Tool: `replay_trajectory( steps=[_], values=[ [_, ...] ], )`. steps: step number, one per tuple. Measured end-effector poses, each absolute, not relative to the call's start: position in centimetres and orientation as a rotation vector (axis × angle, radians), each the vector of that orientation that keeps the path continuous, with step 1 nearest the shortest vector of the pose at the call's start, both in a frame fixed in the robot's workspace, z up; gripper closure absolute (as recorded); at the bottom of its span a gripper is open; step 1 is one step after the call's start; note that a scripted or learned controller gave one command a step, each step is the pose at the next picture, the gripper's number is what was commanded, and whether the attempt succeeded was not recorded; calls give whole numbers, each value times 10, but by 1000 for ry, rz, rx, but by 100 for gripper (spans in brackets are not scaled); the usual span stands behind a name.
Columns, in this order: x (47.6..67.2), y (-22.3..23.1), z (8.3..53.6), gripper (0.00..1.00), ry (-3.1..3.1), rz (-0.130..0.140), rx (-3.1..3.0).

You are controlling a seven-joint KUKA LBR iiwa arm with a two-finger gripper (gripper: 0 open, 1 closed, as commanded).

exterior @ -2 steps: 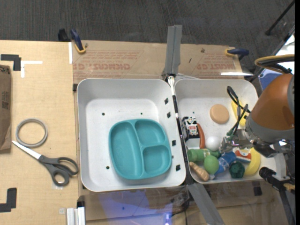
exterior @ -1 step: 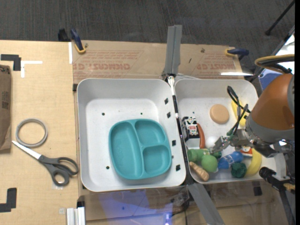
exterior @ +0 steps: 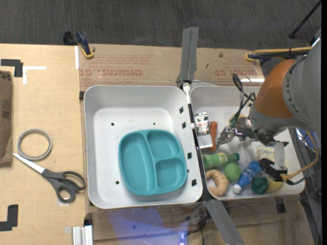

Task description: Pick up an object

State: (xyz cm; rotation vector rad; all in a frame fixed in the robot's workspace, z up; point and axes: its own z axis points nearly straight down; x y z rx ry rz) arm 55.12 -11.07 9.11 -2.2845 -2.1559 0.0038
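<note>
**Arm low over the right bin, nothing visibly gripped**

Reaching in from the right: grey arm (exterior: 301, 86) with orange band (exterior: 273, 91), wrist bent down over the right bin (exterior: 219, 92). Gripper (exterior: 225, 135) pointing leftward, metal fingers low near the bin floor, hard to make out against the white; spread or pressed together, cannot tell. Nothing seen between them.

Largest, well to the gripper's left: left bin (exterior: 102, 101) holding a teal divided plate (exterior: 153, 161), lying flat. Farther left on the bench, scissors (exterior: 53, 177), blades pointing up-left, and a tape ring (exterior: 34, 144).

Just left of the gripper, against the bin's wall: a small printed packet (exterior: 202, 121) and an orange stick (exterior: 213, 131), long axis running up and down the view. Below the gripper: green bottle-like toy (exterior: 218, 160) lying on its side, long axis left-right; green ball (exterior: 232, 171); tan curved toy (exterior: 218, 181); blue bottle (exterior: 247, 174) slanting, cap toward lower left; dark green object (exterior: 259, 185). Right of the gripper, partly hidden by the wrist and cables: a small labelled box (exterior: 266, 152).
</note>
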Motion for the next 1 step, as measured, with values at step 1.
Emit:
replay_trajectory(
  steps=[1],
  values=[
    [582,-101,91,0,-1955,13,-2460]
  ],
)
